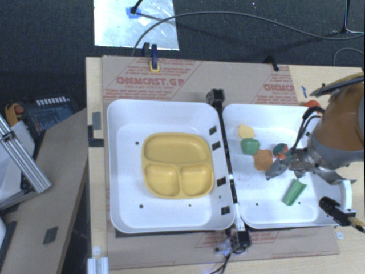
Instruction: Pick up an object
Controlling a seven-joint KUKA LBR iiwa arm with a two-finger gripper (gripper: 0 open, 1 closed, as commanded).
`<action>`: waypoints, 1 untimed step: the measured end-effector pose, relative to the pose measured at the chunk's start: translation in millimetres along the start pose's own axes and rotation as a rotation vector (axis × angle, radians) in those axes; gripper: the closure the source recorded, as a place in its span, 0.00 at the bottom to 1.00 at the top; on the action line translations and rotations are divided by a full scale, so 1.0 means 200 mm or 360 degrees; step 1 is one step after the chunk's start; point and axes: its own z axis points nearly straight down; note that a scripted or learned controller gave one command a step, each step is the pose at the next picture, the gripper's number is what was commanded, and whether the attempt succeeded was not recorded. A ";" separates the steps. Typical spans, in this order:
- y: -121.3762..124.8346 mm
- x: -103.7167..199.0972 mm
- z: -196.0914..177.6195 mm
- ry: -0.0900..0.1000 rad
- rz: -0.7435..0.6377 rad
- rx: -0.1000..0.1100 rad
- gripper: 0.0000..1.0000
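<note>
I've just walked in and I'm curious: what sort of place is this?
Probably a robotics lab test bench: a robot arm reaches over two white bins, one holding a yellow divided tray, the other small toy-like pieces, with loose cables around.

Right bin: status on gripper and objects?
Gripper low in right white bin, beside orange piece. Nothing seen between fingers. Green cylinder lies apart. Yellow divided tray in left bin.
</note>
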 end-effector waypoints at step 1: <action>0.00 0.00 0.26 0.0000 0.0000 0.0000 0.00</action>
